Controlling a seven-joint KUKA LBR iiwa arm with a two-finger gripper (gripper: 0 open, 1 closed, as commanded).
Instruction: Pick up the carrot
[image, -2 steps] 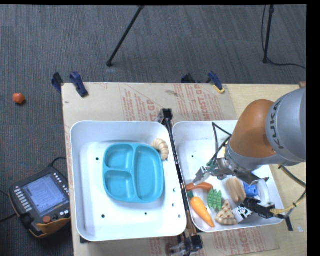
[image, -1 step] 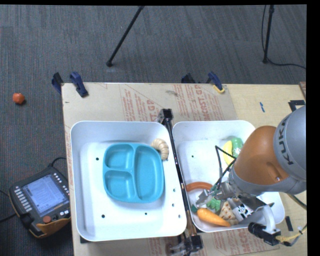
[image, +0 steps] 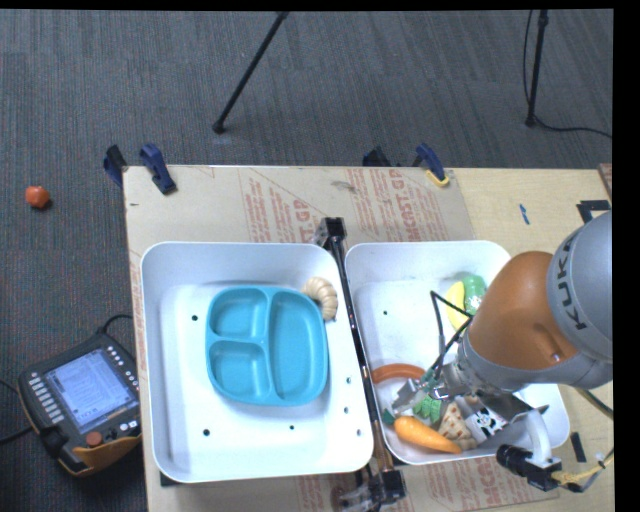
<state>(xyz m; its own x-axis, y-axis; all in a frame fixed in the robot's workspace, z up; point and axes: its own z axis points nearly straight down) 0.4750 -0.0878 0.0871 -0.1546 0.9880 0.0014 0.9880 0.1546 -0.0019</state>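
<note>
The carrot (image: 426, 435) is orange and lies flat near the front edge of the right bin (image: 420, 262), its tip pointing right. My gripper (image: 412, 393) hangs low over the bin, just above and behind the carrot, among other toy foods. The grey arm with its orange band (image: 515, 325) covers the bin's right half. Nothing shows the carrot as lifted or gripped.
Around the carrot lie a green piece (image: 431, 408), a cracker-like piece (image: 455, 420), an orange ring (image: 395, 373) and a yellow-green item (image: 462, 296). The left bin (image: 170, 300) holds a blue divided plate (image: 268, 345) and a beige pastry (image: 322, 295). Clamps (image: 155, 165) grip the bench's far edge.
</note>
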